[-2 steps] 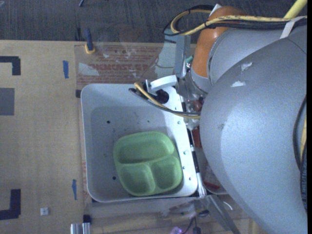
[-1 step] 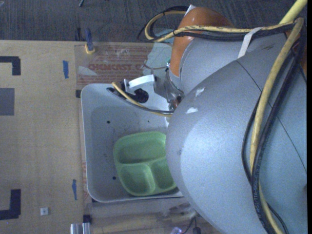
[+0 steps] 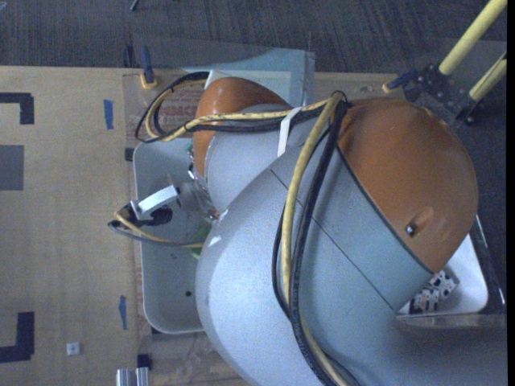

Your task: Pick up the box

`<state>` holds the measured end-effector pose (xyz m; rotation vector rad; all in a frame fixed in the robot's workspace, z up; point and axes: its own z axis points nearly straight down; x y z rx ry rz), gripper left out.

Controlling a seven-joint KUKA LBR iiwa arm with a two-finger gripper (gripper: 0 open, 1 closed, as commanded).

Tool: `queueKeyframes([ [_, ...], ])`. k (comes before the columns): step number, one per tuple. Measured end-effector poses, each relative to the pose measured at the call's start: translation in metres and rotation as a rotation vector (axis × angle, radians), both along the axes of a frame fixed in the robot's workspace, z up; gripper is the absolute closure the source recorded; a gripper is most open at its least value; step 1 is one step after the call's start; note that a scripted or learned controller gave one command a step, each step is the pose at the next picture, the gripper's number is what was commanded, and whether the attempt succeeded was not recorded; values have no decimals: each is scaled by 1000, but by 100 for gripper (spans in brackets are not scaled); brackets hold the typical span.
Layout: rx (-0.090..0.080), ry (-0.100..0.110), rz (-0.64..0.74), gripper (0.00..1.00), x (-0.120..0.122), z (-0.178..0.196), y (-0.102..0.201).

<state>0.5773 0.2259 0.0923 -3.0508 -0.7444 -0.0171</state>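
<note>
Reaching down into the shallow white plastic bin [image 3: 161, 304] on the view's left side, the gripper [image 3: 198, 196] sits tucked under the wrist. Whether it is clenched or released cannot be told from this angle. Nothing can be seen held in it.

Bulky grey robot arm with orange bands [image 3: 338, 240] crosses both bins from the right and covers most of them. Yellow and black cables run along its top.

Toward the far end of that same bin, beside the wrist and partly under a loop of cable: what looks to be the flat reddish-brown cardboard box with printed lines [image 3: 179, 109]. It is apart from the gripper, and only one face is visible.

Second shallow white plastic bin [image 3: 476, 289] shows at lower right, past the arm. A small black-and-white chequered item [image 3: 430, 290] lies against its inner wall, close under the orange elbow.

Tan wooden surface [image 3: 64, 215] carries both bins. It bears black corner marks [image 3: 20, 107] and short strips of blue tape [image 3: 108, 112] near the left bin's edge.
</note>
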Motion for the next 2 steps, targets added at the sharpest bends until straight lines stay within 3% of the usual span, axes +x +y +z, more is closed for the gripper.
queueKeyframes([
  [1,-2,10,-240,100,11,148,-2],
  [2,-2,11,-265,100,25,3,-40],
])
